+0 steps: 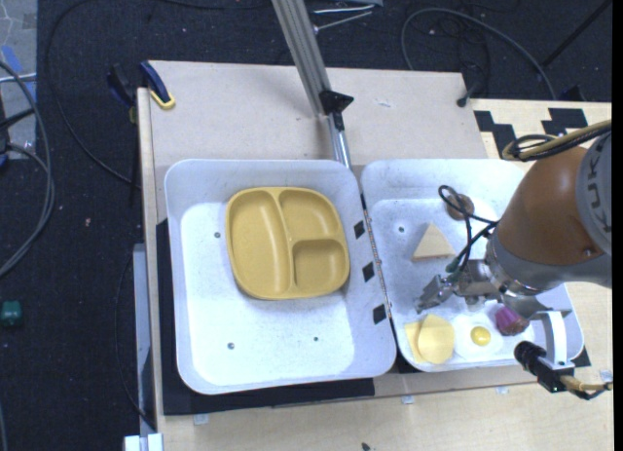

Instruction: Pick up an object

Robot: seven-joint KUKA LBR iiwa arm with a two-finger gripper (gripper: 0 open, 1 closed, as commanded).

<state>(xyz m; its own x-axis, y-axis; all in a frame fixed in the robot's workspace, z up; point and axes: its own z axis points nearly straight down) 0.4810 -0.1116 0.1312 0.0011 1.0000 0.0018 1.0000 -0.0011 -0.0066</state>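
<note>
A mustard-yellow tray [288, 243] with 3 compartments lies in the left bin [195, 342], well left of the gripper [435, 293]. In the right bin [389, 186], a tan wedge [432, 243] sits just above the gripper; a pale yellow round piece [433, 339] lies just below it, a smaller yellow one [480, 335] and a purple object [507, 319] to its right. Whether its fingers are spread, I cannot tell

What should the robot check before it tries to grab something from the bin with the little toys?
1. Gripper is over the right bin: ok.
2. Something is already between its fingers: cannot tell.
3. Fingers open wide enough: cannot tell.
4. A target is close by: ok, the yellow round piece lies just below it and the tan triangle just above.
5. Purple object is easy to reach: not ok, the arm partly covers it.
6. Yellow divided plate is out of the way in the left bin: ok.
</note>
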